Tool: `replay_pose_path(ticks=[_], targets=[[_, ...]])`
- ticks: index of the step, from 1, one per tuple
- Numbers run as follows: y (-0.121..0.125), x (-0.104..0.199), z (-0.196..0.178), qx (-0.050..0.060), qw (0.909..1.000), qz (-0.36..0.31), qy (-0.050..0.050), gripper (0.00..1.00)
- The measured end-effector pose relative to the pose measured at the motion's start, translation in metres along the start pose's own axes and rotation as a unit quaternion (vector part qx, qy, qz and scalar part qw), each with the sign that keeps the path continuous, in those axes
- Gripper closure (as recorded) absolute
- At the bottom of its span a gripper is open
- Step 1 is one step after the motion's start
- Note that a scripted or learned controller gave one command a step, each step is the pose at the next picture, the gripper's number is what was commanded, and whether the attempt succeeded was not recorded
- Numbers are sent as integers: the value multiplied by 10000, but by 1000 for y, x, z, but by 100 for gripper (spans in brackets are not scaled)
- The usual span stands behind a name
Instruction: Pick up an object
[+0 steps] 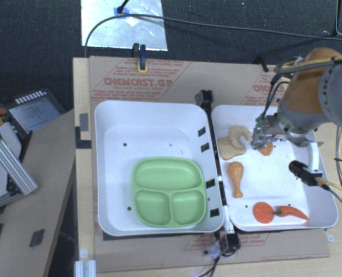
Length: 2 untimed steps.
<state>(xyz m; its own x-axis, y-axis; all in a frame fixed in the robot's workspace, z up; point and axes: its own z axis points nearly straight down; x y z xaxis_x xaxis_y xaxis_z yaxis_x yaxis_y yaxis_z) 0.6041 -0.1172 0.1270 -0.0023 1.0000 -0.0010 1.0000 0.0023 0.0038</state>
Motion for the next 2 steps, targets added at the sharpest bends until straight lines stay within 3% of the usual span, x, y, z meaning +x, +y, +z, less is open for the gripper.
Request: replay_pose_path(ticks=[1,2], targets=[[0,9,-59,-17,10000,-9,1,100],[2,9,-81,-7,10000,-4,1,100]])
